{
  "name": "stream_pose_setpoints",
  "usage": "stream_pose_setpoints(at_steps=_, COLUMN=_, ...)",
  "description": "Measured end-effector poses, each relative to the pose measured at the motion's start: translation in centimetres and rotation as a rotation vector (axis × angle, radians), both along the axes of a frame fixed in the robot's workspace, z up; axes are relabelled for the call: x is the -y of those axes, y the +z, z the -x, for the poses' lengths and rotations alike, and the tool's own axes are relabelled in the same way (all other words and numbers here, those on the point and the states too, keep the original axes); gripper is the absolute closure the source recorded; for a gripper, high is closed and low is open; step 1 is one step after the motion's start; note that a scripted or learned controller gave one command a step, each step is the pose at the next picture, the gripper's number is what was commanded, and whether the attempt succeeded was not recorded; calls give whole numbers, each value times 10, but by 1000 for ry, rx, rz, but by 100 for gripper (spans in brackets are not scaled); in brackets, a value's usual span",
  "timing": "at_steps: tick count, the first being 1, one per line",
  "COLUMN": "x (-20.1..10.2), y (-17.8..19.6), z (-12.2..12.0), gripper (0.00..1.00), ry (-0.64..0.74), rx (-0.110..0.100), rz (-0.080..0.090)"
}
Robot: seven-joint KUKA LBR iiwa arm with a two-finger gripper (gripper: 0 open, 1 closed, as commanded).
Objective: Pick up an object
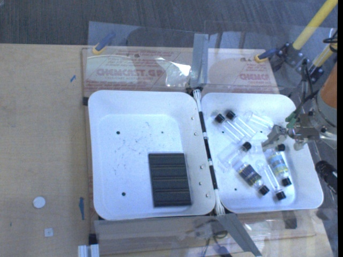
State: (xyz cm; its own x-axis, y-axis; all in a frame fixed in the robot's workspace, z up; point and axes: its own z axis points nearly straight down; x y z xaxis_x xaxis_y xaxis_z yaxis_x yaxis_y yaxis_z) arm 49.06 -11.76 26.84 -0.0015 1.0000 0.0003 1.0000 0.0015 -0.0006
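Clear vials point(252, 162) lie scattered just beneath the jaws point(274, 138).

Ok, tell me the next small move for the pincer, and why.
Probably lower straight down. The pincer hangs over the right bin, right above the cluster of clear vials, with a labelled vial just below it in the view. Nothing shows between its fingers yet, so it seems a descent comes before any closing.

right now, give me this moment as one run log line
gripper: over right bin, above the clear vials | holding: nothing seen | left bin: dark ridged block
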Motion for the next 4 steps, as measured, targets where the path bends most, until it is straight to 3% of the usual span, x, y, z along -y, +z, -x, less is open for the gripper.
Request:
stream_pose_setpoints(at_steps=1, x=40, y=-157, z=-34, gripper=0, ry=82, rx=3, rz=1)
stream_pose_setpoints(at_steps=2, x=41, y=-180, z=-120, gripper=0, ry=59, rx=7, rz=3)
stream_pose_setpoints(at_steps=3, x=-18, y=-180, z=-138, gripper=0, ry=94, rx=10, rz=1)
stream_pose_setpoints(at_steps=4, x=-1, y=-78, z=-96, gripper=0, ry=100, rx=3, rz=2)
